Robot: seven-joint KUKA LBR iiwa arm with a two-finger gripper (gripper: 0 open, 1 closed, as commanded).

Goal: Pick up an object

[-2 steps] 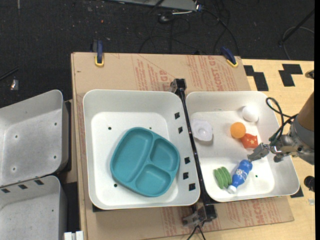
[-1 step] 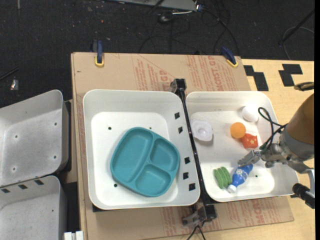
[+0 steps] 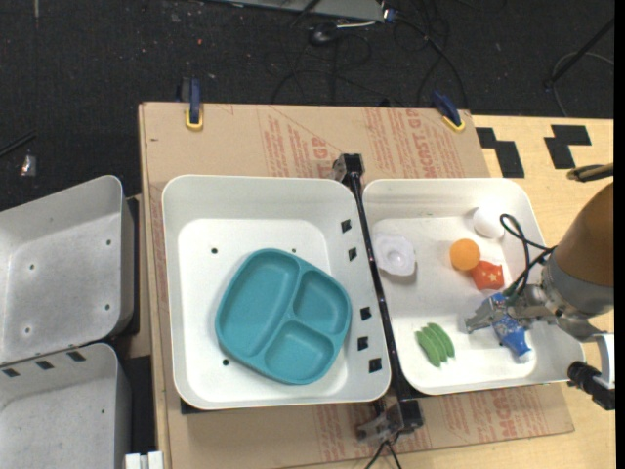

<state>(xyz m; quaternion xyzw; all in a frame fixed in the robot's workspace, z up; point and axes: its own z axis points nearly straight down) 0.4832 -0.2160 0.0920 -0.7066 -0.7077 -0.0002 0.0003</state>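
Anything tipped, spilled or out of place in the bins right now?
Nothing stands out. The teal plate lies flat in the left bin; the small items sit scattered but intact in the right bin, gripper beside them.

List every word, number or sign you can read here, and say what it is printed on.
Red print on the brown cardboard sheet under the two bins: several lines, upside down and faint, too blurred to read for sure.
Red print along the cardboard's front edge: also too blurred to read.
Black square marks on the bench at the right: a pattern, not letters.
Nothing readable on the teal plate, the bins or the small objects.
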